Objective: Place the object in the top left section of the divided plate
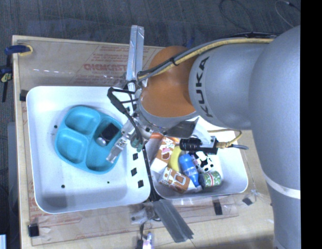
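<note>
We see the grey two-finger gripper over the right side of the sky-blue three-section plastic plate; we cannot tell the jaws' state. A small dark object lies just above-left of them, in the plate's right section.

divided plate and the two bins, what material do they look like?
Divided plate: likely molded plastic, uniform cyan with a soft sheen and rounded section walls. Left bin and right bin: probably plastic too, matte to satin white with smooth rounded corners; painted metal can't be ruled out from this view.
</note>
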You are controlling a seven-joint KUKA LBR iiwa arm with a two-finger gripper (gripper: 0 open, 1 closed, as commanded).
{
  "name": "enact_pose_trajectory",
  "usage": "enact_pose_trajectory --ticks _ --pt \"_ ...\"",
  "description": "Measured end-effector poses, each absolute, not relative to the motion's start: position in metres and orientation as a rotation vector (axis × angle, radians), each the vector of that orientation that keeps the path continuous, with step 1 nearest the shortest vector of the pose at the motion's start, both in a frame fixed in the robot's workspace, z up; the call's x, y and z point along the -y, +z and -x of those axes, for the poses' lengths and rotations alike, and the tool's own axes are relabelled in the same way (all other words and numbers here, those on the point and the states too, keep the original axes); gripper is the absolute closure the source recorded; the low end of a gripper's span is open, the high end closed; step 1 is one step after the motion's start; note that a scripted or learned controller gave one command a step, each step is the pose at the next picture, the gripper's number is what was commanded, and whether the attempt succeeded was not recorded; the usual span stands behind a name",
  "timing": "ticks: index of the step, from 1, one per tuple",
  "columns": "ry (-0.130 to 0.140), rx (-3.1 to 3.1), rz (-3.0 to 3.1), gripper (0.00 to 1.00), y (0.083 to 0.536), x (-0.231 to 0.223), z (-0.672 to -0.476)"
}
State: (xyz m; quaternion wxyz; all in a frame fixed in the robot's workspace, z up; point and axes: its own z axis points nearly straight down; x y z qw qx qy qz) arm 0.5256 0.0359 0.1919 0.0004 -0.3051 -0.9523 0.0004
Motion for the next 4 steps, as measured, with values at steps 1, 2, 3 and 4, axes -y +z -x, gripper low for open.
enact_pose_trajectory --ticks 1,2,3,4 --pt "0.001 2.991 0.958 0.0 0.192 -0.036 -0.526" --pt "0.001 2.991 0.958 0.0 0.192 -0.036 -0.526" --pt "0.0 3.124 0.366 0.0 0.334 -0.057 -0.613" --pt "0.002 3.101 0.491 0.0 0.219 -0.033 -0.502"
